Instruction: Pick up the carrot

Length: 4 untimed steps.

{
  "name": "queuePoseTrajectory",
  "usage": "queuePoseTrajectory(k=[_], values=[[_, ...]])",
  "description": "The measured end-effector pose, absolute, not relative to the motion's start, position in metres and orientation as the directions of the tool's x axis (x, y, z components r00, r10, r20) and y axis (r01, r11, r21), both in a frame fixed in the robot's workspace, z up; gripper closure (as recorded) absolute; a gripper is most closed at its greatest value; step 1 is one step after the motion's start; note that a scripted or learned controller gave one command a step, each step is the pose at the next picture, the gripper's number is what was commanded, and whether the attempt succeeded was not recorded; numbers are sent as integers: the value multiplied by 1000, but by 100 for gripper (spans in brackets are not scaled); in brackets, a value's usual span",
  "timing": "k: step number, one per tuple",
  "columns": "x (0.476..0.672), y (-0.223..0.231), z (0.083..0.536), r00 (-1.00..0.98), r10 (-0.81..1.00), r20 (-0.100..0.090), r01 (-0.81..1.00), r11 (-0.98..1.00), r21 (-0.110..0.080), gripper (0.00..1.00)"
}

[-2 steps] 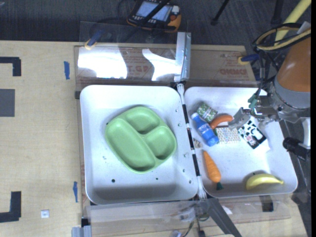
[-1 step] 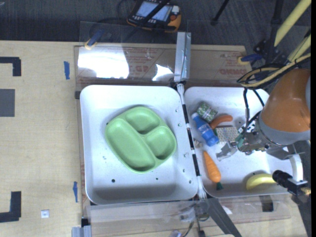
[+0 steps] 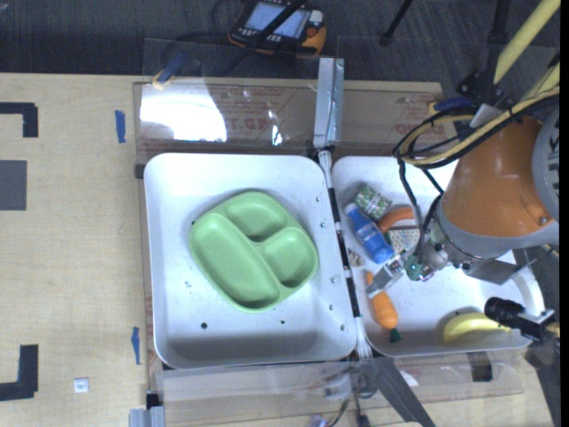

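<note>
The carrot (image 3: 384, 310) is small and orange with a green stem end, lying near the front left of the right bin (image 3: 427, 345). My gripper (image 3: 388, 276) hangs just above and behind the carrot, its metal fingertips pointing left toward the bin's divider. Nothing shows between the fingers, and the carrot rests on the bin floor. The grey arm with its orange band (image 3: 498, 185) covers the right side of that bin.
A green divided plate (image 3: 253, 249) lies in the left bin (image 3: 178, 185). The right bin also holds a blue bottle (image 3: 370, 236), a small can (image 3: 373, 201), an orange-and-white item (image 3: 402, 225) and a banana (image 3: 473, 326). Black cables cross above the right bin.
</note>
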<state>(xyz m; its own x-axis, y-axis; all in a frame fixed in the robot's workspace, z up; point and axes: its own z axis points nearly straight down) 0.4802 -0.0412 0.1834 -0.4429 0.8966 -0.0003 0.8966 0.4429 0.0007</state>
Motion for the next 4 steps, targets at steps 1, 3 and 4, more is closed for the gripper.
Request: queuePoseTrajectory(k=[1, 3, 4], values=[[480, -116, 109, -554, 832, 1, 832, 554, 0, 0], [482, -101, 88, -918, 397, -6, 397, 918, 3, 0], [484, -101, 98, -917, 398, -11, 398, 917, 6, 100]])
